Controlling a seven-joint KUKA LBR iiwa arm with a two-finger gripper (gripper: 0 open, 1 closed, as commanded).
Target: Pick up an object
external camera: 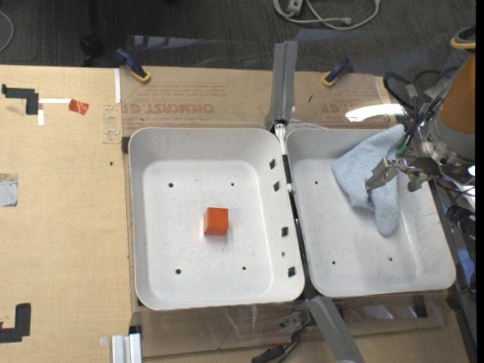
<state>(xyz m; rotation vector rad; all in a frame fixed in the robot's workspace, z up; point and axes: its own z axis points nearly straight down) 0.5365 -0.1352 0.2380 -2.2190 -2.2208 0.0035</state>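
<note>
Gripper [393, 174] over blue cloth [370, 174] — right bin [423, 278]

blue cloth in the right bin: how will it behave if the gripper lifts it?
The blue cloth lies crumpled with folds, so it is probably floppy and will likely drape and stretch out when lifted. It looks thin, so probably light. The gripper sits at its edge; a pinch on one fold may slip off.

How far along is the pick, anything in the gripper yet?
Done: the gripper has reached the right bin and sits over the blue cloth. In hand: a fold of cloth seems bunched at the gripper, but a firm hold can't be confirmed. Left: lifting clear. The orange block lies untouched in the left bin.
</note>
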